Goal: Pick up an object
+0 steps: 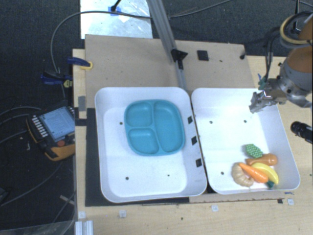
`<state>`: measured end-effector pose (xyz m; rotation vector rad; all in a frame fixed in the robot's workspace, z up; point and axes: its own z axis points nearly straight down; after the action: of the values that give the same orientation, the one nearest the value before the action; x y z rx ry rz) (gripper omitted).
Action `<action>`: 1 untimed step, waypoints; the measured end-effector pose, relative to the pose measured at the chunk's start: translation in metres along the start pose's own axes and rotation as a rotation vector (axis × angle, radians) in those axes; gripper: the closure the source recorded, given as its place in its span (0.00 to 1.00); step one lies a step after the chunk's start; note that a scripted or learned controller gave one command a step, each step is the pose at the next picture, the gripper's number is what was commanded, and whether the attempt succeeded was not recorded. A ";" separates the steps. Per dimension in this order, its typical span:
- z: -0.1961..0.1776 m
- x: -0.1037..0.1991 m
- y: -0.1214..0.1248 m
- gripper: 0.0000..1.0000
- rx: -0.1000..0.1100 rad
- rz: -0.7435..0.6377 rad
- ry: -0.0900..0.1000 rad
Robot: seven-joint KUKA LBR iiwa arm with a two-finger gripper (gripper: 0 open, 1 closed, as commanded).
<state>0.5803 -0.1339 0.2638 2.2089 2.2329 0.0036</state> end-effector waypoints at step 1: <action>0.003 0.051 -0.015 1.00 0.002 0.001 0.000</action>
<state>0.5650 -0.0832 0.2605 2.2111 2.2324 0.0022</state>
